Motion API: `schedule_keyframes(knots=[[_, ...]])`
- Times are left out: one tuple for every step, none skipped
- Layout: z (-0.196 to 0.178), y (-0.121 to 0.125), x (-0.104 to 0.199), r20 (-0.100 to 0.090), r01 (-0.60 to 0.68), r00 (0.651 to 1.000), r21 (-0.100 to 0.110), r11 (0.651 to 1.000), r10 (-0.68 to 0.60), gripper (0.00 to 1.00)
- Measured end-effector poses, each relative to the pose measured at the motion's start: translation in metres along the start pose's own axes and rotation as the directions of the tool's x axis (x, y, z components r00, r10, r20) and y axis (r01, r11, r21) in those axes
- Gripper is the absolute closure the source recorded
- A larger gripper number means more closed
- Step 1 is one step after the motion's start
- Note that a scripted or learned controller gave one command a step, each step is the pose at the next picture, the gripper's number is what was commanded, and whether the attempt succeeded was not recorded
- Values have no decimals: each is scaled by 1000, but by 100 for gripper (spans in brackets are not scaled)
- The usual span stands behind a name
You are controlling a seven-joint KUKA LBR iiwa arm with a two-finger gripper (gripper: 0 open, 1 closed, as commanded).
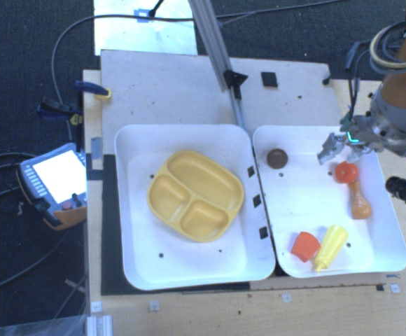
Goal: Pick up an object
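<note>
- Nothing is picked up yet, as far as the view shows: the gripper hangs over the upper right part of the right bin, and no object sits between its fingers
- Whether the claw is wide or narrow I cannot tell; its tips are small and pale against the white bin floor
- The nearest candidate is the orange-red ball-headed toy, lying just below and to the right of the gripper (a round red head with a paler orange tail reaching toward the bin's right wall)
- The right bin also holds a dark brown ball near its upper left corner, and a small red-orange block touching or just beside a yellow bottle-shaped toy near the front edge
- The left bin holds one thing, a yellow three-compartment plate, lying flat near its middle
- Left to do, by my judgement: descend on an object, close on it, lift
</note>
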State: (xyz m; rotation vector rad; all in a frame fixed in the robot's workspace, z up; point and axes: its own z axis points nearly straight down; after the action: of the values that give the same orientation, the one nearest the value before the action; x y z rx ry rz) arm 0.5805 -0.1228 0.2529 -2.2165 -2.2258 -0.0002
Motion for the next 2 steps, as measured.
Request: schedule_keyframes(knots=[[-1, 0, 0, 0, 0, 1000, -2, 1000, 0, 0], [59, 6, 4, 0, -2, 1000, 3, 1000, 2, 0]])
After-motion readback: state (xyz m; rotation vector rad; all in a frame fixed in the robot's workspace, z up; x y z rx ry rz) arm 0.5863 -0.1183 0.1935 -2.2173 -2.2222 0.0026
